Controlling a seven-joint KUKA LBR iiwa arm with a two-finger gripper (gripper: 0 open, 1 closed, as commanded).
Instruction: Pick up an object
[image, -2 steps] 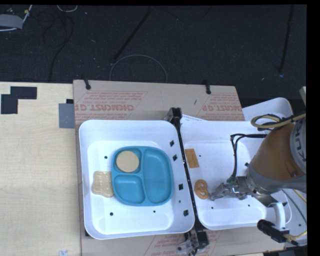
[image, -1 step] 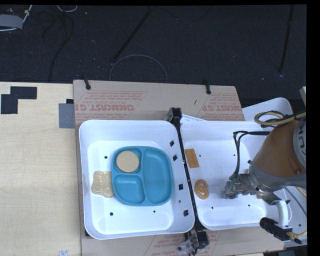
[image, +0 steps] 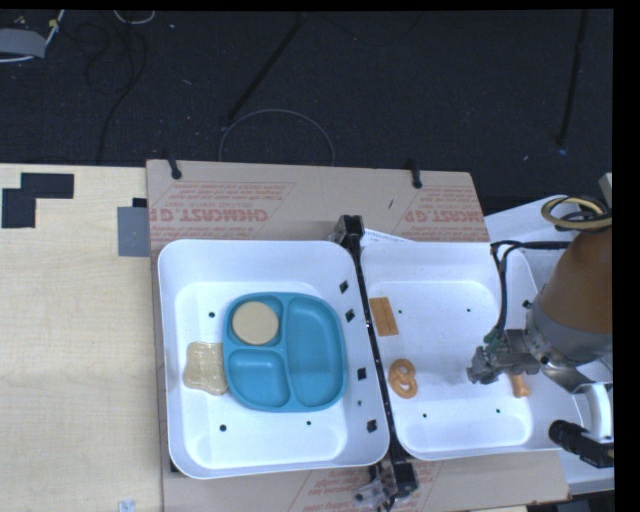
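the pretzel lies in the right bin — well left of the fingers — whose state i cannot tell.

Robot arm: one unit, broad rounded body, orange-brown band across the upper part, grey casing beneath. Wrist end: compact dark grey and black block of metal parts with small greenish specks, detail too fine to read. Small orange piece just beside that block. Black cable looped beside the body. Yellow cable coil above the orange band.
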